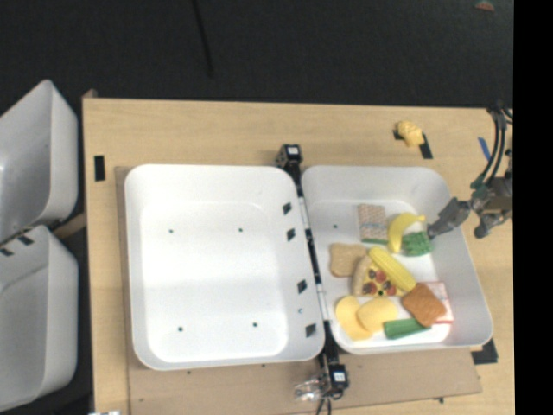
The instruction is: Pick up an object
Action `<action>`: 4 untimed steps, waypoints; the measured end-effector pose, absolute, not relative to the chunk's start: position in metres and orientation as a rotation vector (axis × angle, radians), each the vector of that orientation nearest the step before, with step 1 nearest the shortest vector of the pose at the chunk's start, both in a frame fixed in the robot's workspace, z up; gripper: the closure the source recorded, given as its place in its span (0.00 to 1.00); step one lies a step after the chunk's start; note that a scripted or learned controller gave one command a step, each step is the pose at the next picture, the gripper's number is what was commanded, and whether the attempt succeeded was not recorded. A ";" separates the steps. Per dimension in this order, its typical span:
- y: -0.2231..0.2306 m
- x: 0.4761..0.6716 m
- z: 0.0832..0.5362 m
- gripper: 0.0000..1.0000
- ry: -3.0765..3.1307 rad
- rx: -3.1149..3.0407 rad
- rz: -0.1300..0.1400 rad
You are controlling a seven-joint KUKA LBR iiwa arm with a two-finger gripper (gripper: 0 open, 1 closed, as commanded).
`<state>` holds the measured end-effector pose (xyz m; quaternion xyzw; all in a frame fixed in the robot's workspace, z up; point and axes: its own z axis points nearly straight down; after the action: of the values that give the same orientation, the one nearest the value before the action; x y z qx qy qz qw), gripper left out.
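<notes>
Gripper [442,219] at right bin's [346,188] right side, tip just beside green toy [416,245] and banana [404,228]; whether it grips anything, cannot tell. Toys lie clustered in bin; judged: nothing lifted yet, pick remains.

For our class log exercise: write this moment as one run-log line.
pincer: at right bin's right edge | nearest: banana, green piece | held: nothing visible | left bin: no toys

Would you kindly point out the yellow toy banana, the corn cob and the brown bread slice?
Yellow toy banana [403,227], camera view, curved middle.
Yellow corn cob [391,269], camera view, mid-length.
Brown bread slice [346,258], camera view, centre.
</notes>
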<state>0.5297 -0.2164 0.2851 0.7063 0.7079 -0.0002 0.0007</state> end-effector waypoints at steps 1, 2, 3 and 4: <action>-0.209 0.487 0.191 0.00 2.226 2.229 -0.007; -0.157 0.489 0.119 0.00 2.231 2.220 -0.002; -0.161 0.492 0.133 1.00 2.215 2.221 0.005; -0.062 0.558 0.204 1.00 2.232 2.201 0.015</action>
<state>0.5580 -0.0621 0.2045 0.7022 0.7120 0.0049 0.0035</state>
